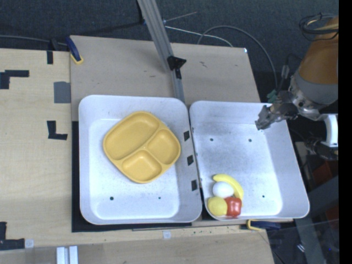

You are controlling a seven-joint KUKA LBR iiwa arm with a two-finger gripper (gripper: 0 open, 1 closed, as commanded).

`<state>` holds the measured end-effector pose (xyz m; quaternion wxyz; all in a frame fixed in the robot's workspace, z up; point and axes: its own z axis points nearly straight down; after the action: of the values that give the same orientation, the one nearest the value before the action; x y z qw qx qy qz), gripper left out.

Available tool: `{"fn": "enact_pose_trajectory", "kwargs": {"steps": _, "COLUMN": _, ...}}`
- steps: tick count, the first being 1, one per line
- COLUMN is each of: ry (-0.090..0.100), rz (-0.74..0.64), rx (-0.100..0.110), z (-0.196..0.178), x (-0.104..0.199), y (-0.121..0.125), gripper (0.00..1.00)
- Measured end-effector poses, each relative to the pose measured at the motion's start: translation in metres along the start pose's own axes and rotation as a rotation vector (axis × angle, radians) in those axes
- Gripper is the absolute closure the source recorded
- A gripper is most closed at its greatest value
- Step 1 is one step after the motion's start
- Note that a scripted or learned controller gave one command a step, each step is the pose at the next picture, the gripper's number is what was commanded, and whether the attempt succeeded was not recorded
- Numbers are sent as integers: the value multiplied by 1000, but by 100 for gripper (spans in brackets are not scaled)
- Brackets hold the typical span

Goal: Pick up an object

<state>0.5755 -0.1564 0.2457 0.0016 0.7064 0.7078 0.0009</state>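
A small heap of toy food lies in the near left corner of the right bin (275,164): a yellow banana (232,183), a white egg-like ball (222,190), a yellow round fruit (216,205) and a red piece (234,206). My gripper (264,119) hovers over the bin's far right corner, well away from the heap, with nothing seen between its fingers. The orange band of the arm (322,65) rises behind it at the right.
The left bin (91,147) holds a yellow three-compartment plate (142,146). A grey metal pole (157,23) slants down to the seam between the bins. Cables run behind the right bin.
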Motion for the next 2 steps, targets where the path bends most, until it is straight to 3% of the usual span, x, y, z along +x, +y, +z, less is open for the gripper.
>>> {"fn": "enact_pose_trajectory", "kwargs": {"steps": 2, "ry": 3, "rz": -5, "rx": 5, "z": -8, "x": 107, "y": -10, "gripper": 100}}
